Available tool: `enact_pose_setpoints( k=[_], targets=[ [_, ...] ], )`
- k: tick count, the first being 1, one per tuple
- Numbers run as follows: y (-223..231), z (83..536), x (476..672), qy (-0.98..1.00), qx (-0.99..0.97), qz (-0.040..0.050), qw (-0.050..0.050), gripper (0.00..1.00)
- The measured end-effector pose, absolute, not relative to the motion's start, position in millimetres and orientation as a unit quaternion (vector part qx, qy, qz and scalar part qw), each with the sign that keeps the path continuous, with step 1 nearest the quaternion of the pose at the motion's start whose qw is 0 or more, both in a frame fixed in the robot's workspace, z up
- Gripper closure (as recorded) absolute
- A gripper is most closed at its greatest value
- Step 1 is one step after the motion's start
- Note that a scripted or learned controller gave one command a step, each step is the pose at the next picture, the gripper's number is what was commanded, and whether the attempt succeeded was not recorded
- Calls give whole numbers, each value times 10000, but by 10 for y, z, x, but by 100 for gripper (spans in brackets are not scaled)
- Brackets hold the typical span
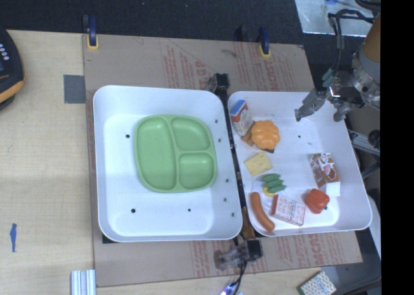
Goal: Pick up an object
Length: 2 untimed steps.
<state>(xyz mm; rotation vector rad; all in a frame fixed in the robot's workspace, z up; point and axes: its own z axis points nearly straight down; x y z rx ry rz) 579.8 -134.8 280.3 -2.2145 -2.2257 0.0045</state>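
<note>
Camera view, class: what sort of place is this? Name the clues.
Probably a robotics lab test bench. Two white bins are fixed to cardboard held by clamps, toy food such as a hot dog fills one, and a robot hand hangs above it.

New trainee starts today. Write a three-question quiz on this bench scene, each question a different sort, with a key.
1. True or false: the green divided plate lies in the left bin.
2. Which lies nearest the right bin's front-left corner? A) red pepper B) hot dog C) orange pumpkin
3. Fill in: the gripper hangs over the right bin's ____ edge.

Key: 1 true; 2 B; 3 far.
</note>
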Motion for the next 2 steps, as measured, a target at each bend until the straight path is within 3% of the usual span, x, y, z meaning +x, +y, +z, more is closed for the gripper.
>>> enact_pose_setpoints(
  k=[1, 2],
  targets=[
    [-1070, 1636, 5564, -7088, -7053, 51, 70, 0],
    [-1067, 883, 4880, -7080, -7062, 36, 58, 0]
  ],
)
